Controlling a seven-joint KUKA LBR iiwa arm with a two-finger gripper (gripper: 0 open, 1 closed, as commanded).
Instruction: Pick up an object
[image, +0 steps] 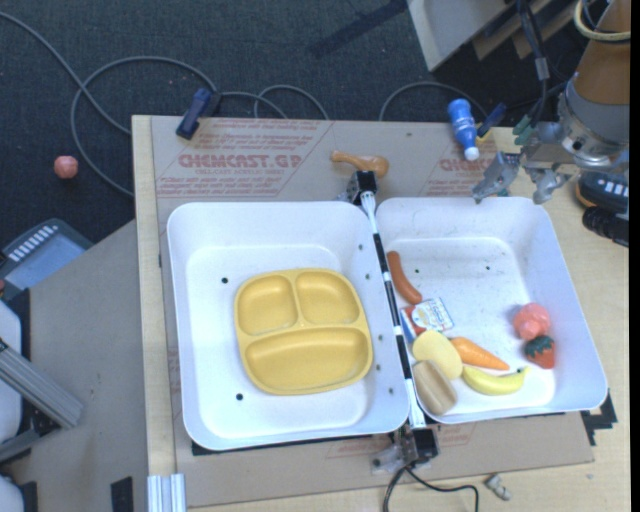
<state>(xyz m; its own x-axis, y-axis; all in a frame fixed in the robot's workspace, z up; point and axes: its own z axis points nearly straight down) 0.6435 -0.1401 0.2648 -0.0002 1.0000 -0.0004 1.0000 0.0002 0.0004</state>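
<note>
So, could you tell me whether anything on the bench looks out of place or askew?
Nothing is spilled or broken. The toy food crowds the near corner of the right bin: a loaf leans on the divider and a banana lies beside a carrot. The yellow plate sits slightly turned in the left bin.

I am looking at a robotics laboratory. The table (300, 150) is a protective board printed with a supplier's name, carrying two white bins (200, 240) clamped side by side. Loose cables (110, 80) trail over dark carpet (250, 50). The right bin holds plastic toy food (480, 360); the left, a yellow divided plate (300, 330).
</note>
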